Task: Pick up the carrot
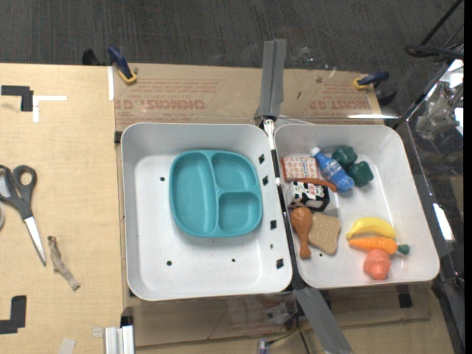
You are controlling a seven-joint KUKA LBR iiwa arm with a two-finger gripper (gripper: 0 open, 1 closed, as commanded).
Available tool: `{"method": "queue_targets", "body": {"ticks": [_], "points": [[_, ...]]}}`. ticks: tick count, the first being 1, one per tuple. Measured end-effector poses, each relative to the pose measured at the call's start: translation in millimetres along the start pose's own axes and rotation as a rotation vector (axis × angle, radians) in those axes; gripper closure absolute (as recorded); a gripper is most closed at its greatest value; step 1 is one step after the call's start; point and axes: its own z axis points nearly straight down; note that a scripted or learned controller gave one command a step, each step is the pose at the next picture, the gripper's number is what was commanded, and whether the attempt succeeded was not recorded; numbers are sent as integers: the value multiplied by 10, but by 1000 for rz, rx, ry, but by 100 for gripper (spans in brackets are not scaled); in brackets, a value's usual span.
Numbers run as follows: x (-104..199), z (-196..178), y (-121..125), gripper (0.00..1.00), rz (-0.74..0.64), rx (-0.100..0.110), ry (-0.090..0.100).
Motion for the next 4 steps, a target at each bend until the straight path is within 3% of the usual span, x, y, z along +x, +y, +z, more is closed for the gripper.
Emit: {"method": "queue_targets", "body": {"ticks": [1,2,3,4], "points": [[-320,129,60,100,-167,0,-1],[771,133,-94,100,-296,-1,2],[141,373,0,100,-538,-2,-1],[-266,346,47,100,-679,-1,-2]]}}
